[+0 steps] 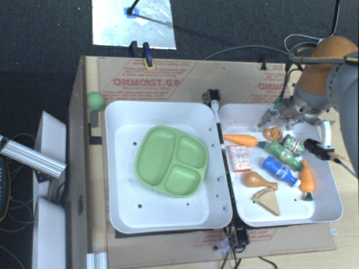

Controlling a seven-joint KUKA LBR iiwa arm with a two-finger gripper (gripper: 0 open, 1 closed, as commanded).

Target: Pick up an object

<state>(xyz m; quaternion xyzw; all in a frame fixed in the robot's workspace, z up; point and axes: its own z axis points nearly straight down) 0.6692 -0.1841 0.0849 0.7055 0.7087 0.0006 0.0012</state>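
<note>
The right bin (328,206) holds several small items. They include a pretzel (273,133), an orange carrot (241,140), a green bottle (283,152), a red and green can (293,144), a blue bottle (279,170), a second carrot (306,179), a red and white packet (240,159), an orange pear-shaped piece (257,179) and a bread slice (266,200). My gripper (279,117) hangs low over the back of this bin, just behind the pretzel. I see nothing held in it.
The left bin (120,206) carries a green divided plate (171,160). A green ball (96,100) rests on the bench beyond that bin's far left corner. The arm with its orange band (331,49) comes in from the upper right.
</note>
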